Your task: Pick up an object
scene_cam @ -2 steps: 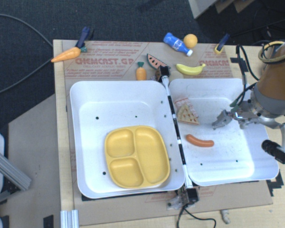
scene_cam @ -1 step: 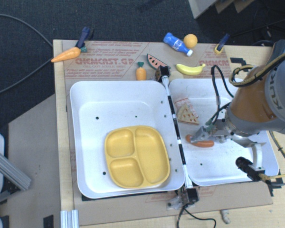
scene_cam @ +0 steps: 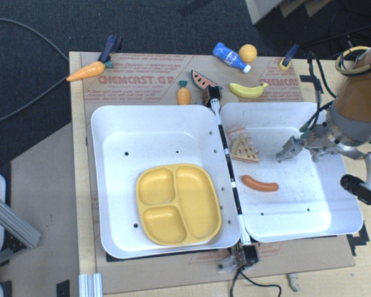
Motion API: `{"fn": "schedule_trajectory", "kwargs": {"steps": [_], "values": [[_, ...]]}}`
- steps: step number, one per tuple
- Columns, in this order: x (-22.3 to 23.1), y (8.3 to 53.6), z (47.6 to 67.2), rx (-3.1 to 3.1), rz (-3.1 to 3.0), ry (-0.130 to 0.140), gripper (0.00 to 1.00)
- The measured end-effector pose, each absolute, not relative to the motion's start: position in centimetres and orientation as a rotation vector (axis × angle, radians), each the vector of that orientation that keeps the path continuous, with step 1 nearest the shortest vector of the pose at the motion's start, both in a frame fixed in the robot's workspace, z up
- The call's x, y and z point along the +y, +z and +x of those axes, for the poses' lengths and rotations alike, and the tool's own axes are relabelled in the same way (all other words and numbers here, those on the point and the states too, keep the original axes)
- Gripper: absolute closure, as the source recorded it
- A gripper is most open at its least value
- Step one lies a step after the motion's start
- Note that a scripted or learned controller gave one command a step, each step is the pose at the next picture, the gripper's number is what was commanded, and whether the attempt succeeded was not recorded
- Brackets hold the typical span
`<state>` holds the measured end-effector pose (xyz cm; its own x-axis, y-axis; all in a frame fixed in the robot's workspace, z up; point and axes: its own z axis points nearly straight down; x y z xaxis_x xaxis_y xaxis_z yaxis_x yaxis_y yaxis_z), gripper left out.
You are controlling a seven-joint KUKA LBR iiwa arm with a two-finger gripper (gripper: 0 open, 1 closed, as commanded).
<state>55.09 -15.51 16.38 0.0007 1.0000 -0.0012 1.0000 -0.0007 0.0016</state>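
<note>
White right bin [scene_cam: 315,218]: hand [scene_cam: 290,151] open, holding nothing, mid-bin; sausage [scene_cam: 260,184] near, bare floor around.

Floor [scene_cam: 111,11]: we see dark blue-grey carpet around the worktop.
Cable [scene_cam: 31,30]: grey, curving across our upper-left floor.
Worktop [scene_cam: 80,166]: pale wood board.

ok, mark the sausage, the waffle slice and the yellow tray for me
sausage [scene_cam: 260,184], camera view, middle of its length, in the right bin.
waffle slice [scene_cam: 243,149], camera view, centre of the wedge, near the right bin's left wall.
yellow tray [scene_cam: 178,203], camera view, ridge where its three compartments meet, left bin.
</note>
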Motion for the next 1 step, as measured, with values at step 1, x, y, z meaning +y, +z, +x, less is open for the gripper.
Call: {"fn": "schedule_trajectory", "kwargs": {"steps": [1], "values": [[-10.74,8.42,53.16,2.223,2.221,0.000,0.00]]}}
